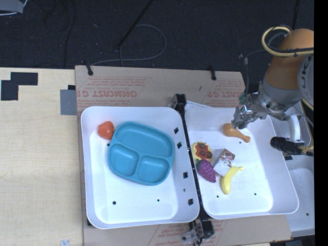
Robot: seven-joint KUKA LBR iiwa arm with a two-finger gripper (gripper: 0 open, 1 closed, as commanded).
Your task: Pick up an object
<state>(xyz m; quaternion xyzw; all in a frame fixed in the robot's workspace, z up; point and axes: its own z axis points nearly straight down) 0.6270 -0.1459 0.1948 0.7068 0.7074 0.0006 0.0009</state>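
On my bench, the left bin (97, 209) holds one blue tray (139, 152) and one tomato (105, 130). The right bin (266, 199) holds five toys, including one banana (229, 178). My gripper (242, 118) hovers by the drumstick (236, 132); its opening I cannot tell.

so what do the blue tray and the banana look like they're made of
The blue divided tray looks like moulded plastic with a smooth matte finish: one even colour, rounded compartment walls. The banana seems a plastic toy: flat bright yellow, very small next to the tray. Both are guesses from look alone; the view is too coarse to show surface texture.
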